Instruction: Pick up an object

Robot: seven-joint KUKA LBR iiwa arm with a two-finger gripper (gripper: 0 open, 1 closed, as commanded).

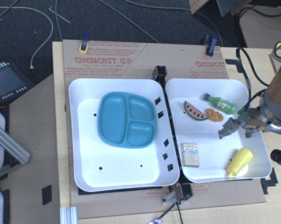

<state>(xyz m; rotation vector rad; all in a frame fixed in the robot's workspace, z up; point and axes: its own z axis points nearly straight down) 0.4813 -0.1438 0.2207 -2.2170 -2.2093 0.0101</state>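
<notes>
The right bin (196, 174) holds several small objects. A watermelon slice (195, 111) lies beside an orange ring-shaped piece (214, 115), with a green bottle (221, 103) behind them. A patterned little box (190, 154) lies near the bin's front left, and a yellow squeeze bottle (239, 161) lies at the front right. My gripper (237, 130) hangs over the right-middle of this bin, just above and behind the yellow bottle. It is open, with nothing between its fingers (226, 128).
The left bin (84, 167) holds a blue divided plate (127, 119). A black divider with clips (165, 125) runs between the bins. Cables (245, 73) trail near the arm at the right.
</notes>
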